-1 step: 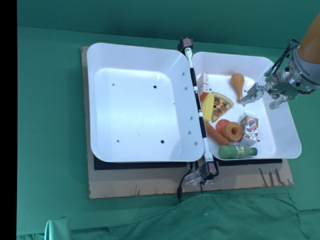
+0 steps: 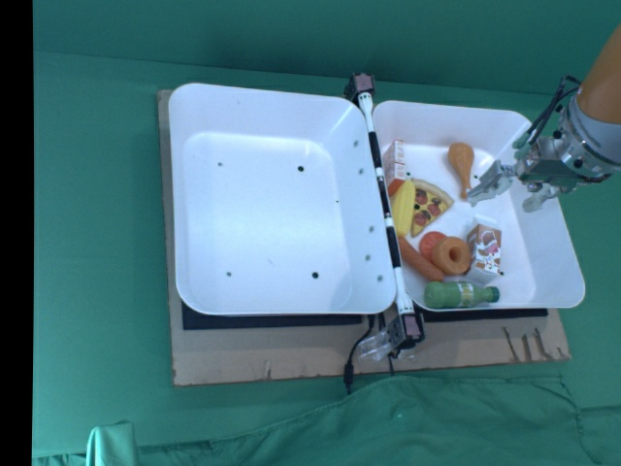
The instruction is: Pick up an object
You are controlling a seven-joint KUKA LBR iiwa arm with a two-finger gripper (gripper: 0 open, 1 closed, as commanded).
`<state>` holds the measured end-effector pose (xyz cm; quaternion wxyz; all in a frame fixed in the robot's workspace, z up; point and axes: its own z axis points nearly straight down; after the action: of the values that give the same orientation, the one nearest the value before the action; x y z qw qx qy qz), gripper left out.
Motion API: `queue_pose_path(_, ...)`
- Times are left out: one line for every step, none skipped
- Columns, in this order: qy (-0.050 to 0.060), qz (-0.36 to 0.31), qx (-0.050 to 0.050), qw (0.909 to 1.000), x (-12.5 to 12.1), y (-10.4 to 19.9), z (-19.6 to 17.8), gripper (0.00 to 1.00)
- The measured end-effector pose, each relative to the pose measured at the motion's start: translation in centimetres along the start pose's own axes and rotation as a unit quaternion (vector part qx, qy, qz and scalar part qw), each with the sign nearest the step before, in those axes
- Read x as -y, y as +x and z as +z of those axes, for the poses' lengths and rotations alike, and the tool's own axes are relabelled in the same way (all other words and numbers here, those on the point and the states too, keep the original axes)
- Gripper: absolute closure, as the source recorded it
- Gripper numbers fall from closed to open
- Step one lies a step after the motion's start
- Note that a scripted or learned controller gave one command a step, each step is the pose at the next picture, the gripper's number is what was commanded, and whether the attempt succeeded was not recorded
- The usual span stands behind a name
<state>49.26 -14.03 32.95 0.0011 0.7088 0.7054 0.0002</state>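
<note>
The right bin (image 2: pixel 553 260) holds several toy foods. A brown drumstick (image 2: pixel 461 163) lies near the back, with a pizza slice (image 2: pixel 425 205) and a yellow piece (image 2: pixel 402 208) beside the divider. An orange donut (image 2: pixel 452 254), a carrot (image 2: pixel 419 261), a small printed carton (image 2: pixel 485 246) and a green bottle (image 2: pixel 461 294) sit toward the front. My gripper (image 2: pixel 509 190) hangs over the right half of this bin, just right of the drumstick and above the carton. Its fingers are spread open with nothing between them.
The left bin (image 2: pixel 194 115) lies beside the right one, parted by a black-and-white divider rail (image 2: pixel 381 197). A second carton (image 2: pixel 394 158) stands by the rail. Both bins rest on a cardboard sheet (image 2: pixel 291 362) over green cloth.
</note>
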Motion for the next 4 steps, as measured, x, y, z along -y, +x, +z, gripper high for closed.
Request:
queue_pose_path(0.003,0.0,-0.001,1.0,-0.6,0.7,5.5,0.0)
queue_pose_path(-0.004,0.001,0.003,1.0,-0.8,-0.2,11.0,0.0)
queue_pose_path(-0.012,0.0,0.005,0.9999,-1.2,-0.3,11.1,0.0)
queue_pose_path(-0.016,0.003,0.008,0.9998,-1.4,-0.6,9.9,1.0)
